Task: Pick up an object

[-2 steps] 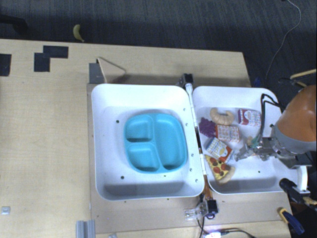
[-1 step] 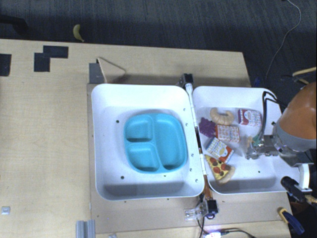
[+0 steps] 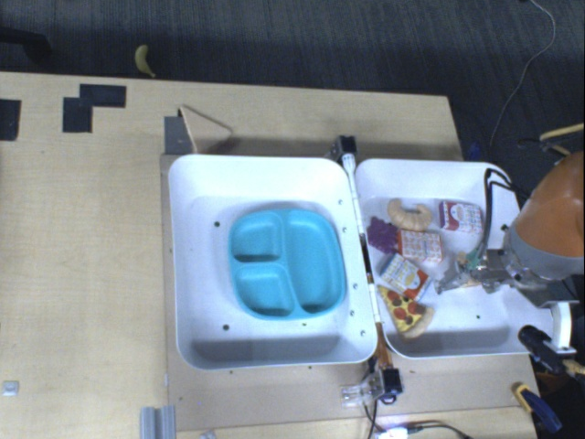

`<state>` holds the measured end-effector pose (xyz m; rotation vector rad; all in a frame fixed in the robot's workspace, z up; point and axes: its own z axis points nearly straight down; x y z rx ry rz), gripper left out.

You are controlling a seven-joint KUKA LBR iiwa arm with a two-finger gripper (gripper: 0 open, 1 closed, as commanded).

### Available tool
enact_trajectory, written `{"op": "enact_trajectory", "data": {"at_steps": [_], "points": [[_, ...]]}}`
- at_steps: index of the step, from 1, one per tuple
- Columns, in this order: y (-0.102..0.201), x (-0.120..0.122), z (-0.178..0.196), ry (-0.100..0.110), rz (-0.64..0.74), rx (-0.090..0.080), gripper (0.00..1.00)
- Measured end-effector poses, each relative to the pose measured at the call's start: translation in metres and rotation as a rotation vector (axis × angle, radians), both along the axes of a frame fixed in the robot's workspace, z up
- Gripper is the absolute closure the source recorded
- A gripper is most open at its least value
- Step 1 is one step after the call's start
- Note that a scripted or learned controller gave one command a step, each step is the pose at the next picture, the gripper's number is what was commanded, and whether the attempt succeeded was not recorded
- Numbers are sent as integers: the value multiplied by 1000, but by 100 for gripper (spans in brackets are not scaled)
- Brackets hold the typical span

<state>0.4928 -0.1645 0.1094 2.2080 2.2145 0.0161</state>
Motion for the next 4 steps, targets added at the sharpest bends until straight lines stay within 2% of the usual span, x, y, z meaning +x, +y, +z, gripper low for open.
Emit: {"op": "enact_trajectory", "data": {"at_steps": [1,2,3,4], "points": [[46,-4,-22,9,0,0,0],[47,-1,-11,3,1,0,100],[67,31,-5,15,2,3,100],[62,31,-4,11,-3,-5,0]]}}
